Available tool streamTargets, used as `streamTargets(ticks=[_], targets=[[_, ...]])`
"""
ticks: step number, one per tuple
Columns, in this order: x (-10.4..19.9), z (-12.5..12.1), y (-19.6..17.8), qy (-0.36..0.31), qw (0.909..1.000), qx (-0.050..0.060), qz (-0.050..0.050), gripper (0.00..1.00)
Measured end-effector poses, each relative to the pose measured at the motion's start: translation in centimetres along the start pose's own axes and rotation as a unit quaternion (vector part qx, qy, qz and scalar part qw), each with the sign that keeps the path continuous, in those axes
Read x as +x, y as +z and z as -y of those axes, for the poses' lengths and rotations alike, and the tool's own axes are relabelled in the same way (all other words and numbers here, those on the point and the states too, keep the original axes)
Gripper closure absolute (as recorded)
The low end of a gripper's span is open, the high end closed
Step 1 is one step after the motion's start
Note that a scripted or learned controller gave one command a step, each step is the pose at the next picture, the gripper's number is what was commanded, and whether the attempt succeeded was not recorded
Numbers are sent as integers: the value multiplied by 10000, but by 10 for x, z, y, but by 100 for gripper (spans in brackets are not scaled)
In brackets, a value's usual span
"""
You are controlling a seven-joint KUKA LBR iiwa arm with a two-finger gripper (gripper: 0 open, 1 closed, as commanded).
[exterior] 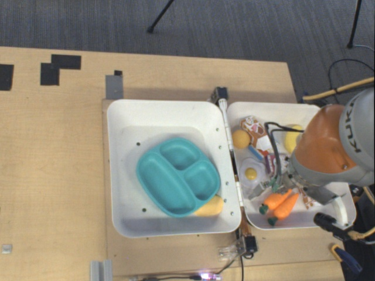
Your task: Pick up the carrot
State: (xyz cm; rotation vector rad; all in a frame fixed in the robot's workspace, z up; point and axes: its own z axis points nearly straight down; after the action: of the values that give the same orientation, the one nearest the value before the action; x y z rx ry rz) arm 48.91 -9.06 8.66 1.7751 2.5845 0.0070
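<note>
The orange carrot lies in the right bin near its front wall, with a dark green end pointing to the front left. My gripper hangs just above and behind the carrot, mostly hidden under the grey wrist and orange band of the arm. From this view I cannot make out whether it touches the carrot.
The right bin also holds a yellow lemon, a fried-egg toy, a brown and white item and small red and blue pieces. A teal divided plate sits in the left bin, with a yellow item at its front edge.
</note>
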Motion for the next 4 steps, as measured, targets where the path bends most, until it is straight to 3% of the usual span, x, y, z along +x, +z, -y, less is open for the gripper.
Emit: streamTargets(ticks=[1,2,3,4], targets=[[-4,1,0,-2296,9733,-9,12,0],[-4,-1,-12,-2289,9735,-28,20,100],[-4,-1,-11,-2290,9734,-27,19,0],[5,-1,0,-1136,9935,6,-3,0]])
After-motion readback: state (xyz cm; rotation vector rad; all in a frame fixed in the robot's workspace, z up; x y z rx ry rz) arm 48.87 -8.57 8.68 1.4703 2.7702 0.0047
